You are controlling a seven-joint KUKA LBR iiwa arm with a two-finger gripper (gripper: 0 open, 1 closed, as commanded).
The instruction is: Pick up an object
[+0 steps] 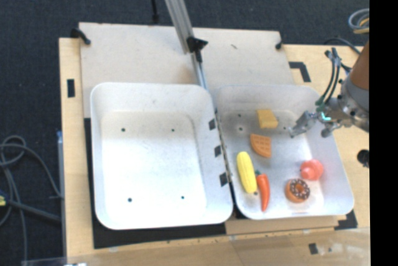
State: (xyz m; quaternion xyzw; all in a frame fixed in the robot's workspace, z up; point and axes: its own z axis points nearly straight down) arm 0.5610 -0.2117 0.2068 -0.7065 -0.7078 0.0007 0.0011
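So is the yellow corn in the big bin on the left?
No, the corn lies in the right bin, beside the carrot.

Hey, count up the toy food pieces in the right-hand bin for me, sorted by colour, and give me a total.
Yellow: 2, the block and the corn cob
Orange: 2, the wedge and the carrot
Red: 1, the round fruit
Brown and pink: 1, the donut
Total: 6, all in the right bin
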